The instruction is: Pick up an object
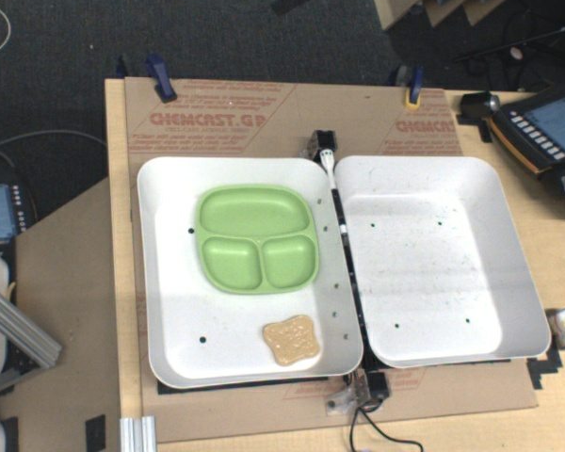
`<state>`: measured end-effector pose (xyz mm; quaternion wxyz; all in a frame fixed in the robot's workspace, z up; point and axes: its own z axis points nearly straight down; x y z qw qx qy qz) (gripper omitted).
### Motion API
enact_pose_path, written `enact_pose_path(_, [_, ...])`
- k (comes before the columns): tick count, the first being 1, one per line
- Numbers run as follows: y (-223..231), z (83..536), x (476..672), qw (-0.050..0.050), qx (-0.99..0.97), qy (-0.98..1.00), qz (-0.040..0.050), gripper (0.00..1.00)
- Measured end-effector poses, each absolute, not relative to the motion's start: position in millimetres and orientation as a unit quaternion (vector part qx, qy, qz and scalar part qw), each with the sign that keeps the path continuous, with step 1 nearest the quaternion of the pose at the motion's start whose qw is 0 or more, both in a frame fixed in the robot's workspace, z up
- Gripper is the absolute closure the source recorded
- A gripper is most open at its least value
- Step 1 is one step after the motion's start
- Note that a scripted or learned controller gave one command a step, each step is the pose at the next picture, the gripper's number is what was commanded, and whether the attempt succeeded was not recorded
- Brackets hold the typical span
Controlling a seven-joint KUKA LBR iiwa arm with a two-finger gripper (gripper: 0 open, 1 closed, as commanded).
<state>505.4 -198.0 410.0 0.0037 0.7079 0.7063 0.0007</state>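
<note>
The green divided plate (258,238) lies in the left bin (160,281), with bare white floor showing between it and every wall. A tan cookie-like piece (292,340) sits just in front of the plate, close to the bin's near rim. The right bin (433,252) adjoins on the plate's right.

Bright even light, slightly soft

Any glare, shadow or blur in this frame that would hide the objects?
Camera view: even overhead light, soft overall focus. The green divided plate and tan flat piece read clearly in the left bin. A faint shadow falls across the right bin; its floor looks speckled. No strong glare.
</note>
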Motion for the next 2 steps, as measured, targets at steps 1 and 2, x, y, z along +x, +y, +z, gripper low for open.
enact_pose_path(1, [-225,436,554.0,0.005,0.707,0.707,0.0008,1.00])
enact_pose_path(2, [-207,382,476.1,-0.004,0.708,0.706,-0.0014,1.00])
